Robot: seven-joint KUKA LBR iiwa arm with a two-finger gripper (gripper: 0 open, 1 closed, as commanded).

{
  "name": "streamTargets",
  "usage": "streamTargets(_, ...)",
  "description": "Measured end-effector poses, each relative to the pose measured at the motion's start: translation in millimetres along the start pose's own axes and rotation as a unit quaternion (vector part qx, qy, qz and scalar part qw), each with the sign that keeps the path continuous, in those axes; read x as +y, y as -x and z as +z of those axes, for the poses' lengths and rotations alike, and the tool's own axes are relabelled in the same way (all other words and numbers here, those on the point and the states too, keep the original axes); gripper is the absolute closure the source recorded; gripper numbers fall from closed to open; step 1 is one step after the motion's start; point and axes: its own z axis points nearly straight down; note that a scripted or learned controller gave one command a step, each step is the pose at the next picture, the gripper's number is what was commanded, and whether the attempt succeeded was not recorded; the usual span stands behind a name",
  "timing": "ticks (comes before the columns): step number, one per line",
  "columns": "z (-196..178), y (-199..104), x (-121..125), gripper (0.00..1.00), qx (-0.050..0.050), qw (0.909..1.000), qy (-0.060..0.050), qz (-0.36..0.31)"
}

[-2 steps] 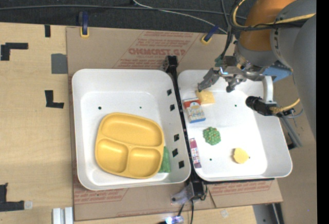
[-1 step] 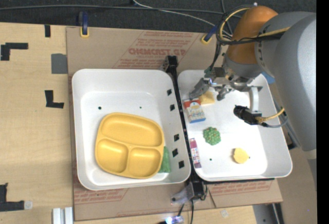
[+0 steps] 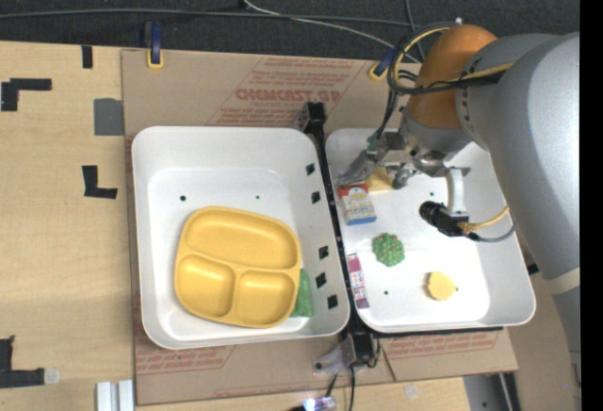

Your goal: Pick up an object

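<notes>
Jaws point(image 3: 377, 172) hover just above small carton point(image 3: 357, 205).

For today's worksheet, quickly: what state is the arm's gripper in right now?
Grey two-finger gripper: low over the right white bin; open or closed cannot be told.

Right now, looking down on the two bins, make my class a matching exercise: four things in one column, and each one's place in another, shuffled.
Things:
1. yellow tray
2. green ball
3. yellow disc
4. gripper

Places:
A. right bin, near front edge
B. left bin
C. right bin, back left corner
D. right bin, middle

Pairs: 1-B, 2-D, 3-A, 4-C
</notes>
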Motion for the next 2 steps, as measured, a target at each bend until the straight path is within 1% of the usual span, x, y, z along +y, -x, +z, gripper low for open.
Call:
streamTargets(1, -17.2, 0.7, 4.5, 1.00, -0.002, 1.0000, 0.008, -0.001)
streamTargets(2, -80.3, -0.3, 4.7, 1.00, 0.001, 1.0000, -0.001, 0.000)
